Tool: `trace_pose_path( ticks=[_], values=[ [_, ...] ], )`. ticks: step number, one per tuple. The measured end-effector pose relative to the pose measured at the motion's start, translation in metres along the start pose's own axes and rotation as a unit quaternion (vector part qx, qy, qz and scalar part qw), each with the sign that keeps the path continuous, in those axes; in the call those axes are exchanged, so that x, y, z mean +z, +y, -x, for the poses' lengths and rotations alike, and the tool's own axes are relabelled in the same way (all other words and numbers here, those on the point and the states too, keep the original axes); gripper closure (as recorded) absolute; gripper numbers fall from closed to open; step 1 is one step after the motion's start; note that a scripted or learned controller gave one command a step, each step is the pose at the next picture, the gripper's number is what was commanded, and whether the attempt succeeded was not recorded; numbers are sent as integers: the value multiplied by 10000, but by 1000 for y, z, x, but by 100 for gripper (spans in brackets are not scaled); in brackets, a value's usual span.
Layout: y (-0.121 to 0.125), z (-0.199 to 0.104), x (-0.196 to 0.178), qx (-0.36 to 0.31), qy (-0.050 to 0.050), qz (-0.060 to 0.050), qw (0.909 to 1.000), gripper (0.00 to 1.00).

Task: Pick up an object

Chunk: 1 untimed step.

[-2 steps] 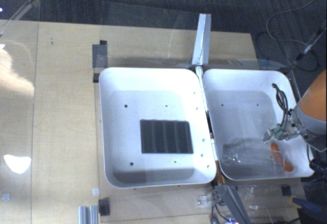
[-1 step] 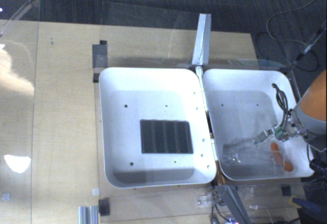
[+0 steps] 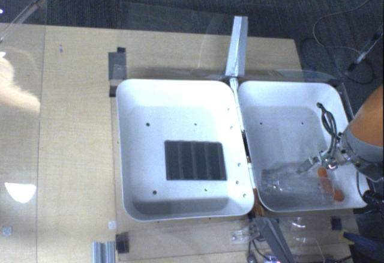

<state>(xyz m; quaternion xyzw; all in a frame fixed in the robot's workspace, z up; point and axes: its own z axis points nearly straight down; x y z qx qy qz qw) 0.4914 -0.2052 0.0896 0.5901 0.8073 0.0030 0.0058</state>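
A dark grey ribbed rectangular pad (image 3: 195, 160) lies flat in the middle of the left bin (image 3: 135, 136). In the right bin (image 3: 270, 111), a clear plastic object (image 3: 283, 180) rests near the front wall. Beside it are a small orange piece (image 3: 324, 173) and another orange bit (image 3: 338, 196). My gripper (image 3: 321, 163) reaches in from the right and hangs low over the right bin's front right part. It sits just above the clear object's right end and the first orange piece. The arm's orange band (image 3: 369, 123) is at the frame's right edge.
A black cable loop (image 3: 327, 119) hangs from the wrist over the right bin. A metal post (image 3: 237, 45) stands behind the seam between the bins. Black brackets (image 3: 118, 66) sit at the left bin's corners. Clear panels lean on the wooden bench (image 3: 60, 154).
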Motion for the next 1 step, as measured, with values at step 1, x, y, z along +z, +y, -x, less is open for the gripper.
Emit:
trace_pose_path(
  ticks=[1],
  values=[
    [4, 1, -13, -16, -28, 46, 10000, 100]
  ],
)
